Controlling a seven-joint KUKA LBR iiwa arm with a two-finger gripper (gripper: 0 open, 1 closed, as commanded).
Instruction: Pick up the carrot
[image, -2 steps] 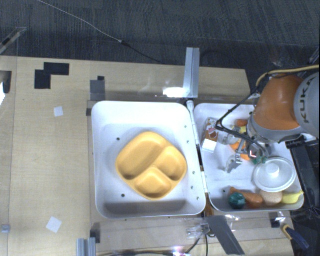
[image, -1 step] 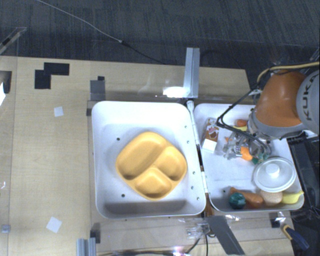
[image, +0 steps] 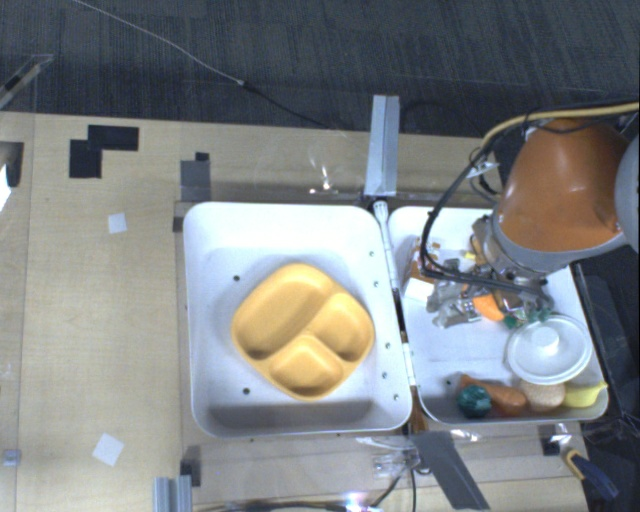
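— Start at the two-finger gripper (image: 455, 302). What's it doing?

— It hangs low over the upper left part of the right-hand shallow white bin (image: 440, 385), under the grey arm's orange band. It's a tangle of grey metal and black cable from here, so I cannot tell whether it is open or closed, and I see nothing held in it.

— And the carrot?

— I take it to be the small orange carrot-like piece (image: 489, 308) just beside the gripper, on its right in the picture, with a green bit at its far end. The wrist hides part of it. What shows seems to run roughly left to right, but that's a judgement.

— So the move turns on that sideways offset?

— I'd say so: the gripper stands beside the piece rather than over it, so it would need to shift right before closing across the short side.

— Anything to confuse it with?

— An orange-red toy piece (image: 507, 398) lies along the bin's near wall, touching a teal round piece (image: 475, 401). A round white bowl (image: 546, 350) sits between the two orange things. The yellow divided plate (image: 303, 328) in the left-hand white bin (image: 210, 300) is well apart.
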